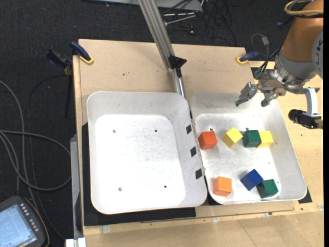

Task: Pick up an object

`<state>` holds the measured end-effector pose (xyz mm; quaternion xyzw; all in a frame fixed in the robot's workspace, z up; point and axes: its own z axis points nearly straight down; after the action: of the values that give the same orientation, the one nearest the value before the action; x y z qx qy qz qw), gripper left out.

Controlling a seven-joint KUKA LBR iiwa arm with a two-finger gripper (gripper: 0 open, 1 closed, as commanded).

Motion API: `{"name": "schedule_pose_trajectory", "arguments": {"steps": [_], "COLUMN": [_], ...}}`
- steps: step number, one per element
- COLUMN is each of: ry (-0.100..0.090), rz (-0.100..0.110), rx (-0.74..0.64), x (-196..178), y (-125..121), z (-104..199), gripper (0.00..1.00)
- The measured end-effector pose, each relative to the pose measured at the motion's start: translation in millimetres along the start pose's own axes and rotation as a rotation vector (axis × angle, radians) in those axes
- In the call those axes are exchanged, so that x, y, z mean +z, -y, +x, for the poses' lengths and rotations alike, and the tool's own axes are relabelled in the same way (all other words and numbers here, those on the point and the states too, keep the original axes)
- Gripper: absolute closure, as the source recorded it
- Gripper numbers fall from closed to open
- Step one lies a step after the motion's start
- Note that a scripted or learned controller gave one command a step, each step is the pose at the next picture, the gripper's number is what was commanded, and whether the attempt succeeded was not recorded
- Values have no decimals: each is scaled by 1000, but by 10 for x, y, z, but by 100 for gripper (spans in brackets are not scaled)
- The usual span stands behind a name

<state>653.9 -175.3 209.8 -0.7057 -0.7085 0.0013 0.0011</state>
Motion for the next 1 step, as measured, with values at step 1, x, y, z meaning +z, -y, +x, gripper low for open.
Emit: {"name": "schedule_pose_trajectory", "arguments": {"steps": [1], "ry": [0], "rz": [1], "rx": [4], "x": [470], "y": [57], "z": [-53], "gripper": [0]}}
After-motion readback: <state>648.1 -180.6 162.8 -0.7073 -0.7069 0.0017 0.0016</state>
